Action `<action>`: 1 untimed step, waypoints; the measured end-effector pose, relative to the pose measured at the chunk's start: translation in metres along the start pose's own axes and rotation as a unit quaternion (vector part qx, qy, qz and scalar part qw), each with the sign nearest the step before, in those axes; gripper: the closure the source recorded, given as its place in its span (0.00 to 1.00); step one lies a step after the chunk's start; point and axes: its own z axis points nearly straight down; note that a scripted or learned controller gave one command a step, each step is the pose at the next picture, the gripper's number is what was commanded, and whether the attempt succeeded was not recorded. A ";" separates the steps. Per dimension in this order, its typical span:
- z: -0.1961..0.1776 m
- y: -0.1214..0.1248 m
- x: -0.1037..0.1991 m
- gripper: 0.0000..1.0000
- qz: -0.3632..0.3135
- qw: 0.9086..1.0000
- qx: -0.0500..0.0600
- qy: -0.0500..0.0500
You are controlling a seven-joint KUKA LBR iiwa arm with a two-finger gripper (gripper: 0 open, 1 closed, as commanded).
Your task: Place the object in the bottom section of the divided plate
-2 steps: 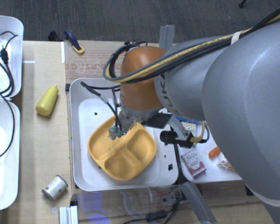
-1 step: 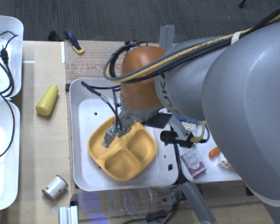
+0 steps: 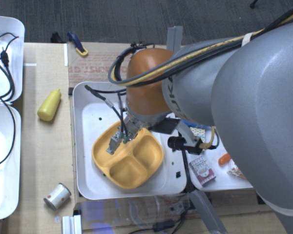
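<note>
A yellow divided plate (image 3: 129, 172) lies in the white bin (image 3: 88, 179) at the middle of the bench. It has three sections, and the bottom one faces the bin's near edge with nothing in it. My gripper (image 3: 117, 143) hangs low over the plate's upper left section, just inside the rim. The orange band of the wrist (image 3: 146, 84) sits right above it. Something small, grey and greenish, shows at the gripper's tip; I cannot tell whether it is a held object or part of the gripper.
The right bin (image 3: 198, 182) holds a pink and white packet (image 3: 202, 170), an orange piece (image 3: 224, 158) and a blue packet (image 3: 198, 130). A yellow bottle (image 3: 49, 105), a tin can (image 3: 57, 195) and a blue clamp (image 3: 77, 44) lie on the bench. My arm covers the right side.
</note>
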 end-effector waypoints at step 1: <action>-0.188 -0.040 -0.038 0.00 0.007 1.000 -0.001 -0.001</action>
